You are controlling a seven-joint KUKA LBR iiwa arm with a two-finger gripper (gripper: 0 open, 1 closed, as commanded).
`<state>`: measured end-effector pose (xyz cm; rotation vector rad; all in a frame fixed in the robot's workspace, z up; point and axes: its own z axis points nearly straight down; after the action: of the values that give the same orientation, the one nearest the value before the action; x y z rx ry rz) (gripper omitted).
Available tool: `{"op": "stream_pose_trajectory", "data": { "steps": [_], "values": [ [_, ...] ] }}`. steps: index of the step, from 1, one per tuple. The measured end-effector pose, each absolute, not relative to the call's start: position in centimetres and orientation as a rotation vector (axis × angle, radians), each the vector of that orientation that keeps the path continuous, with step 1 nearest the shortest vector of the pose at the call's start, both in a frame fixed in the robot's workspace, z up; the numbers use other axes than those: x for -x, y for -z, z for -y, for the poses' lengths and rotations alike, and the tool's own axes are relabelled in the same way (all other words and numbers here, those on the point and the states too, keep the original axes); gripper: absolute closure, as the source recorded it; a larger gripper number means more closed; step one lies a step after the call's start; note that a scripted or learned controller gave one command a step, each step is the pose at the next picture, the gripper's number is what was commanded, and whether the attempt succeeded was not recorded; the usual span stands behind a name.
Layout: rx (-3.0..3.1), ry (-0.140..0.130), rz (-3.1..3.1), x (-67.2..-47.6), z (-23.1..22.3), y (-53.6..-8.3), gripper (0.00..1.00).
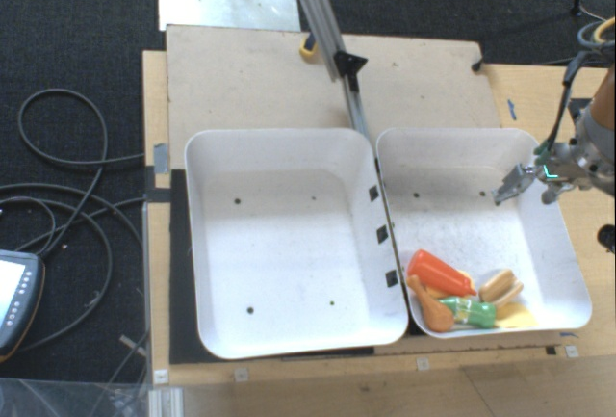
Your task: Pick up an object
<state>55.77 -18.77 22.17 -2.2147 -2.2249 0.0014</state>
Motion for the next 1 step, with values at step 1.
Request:
{"op": "stream_pose_trajectory", "data": {
  "steps": [1],
  "values": [
    [2.217,0.001,2.227,-55.85,18.76,-22.35,0.00]
  ]
}}
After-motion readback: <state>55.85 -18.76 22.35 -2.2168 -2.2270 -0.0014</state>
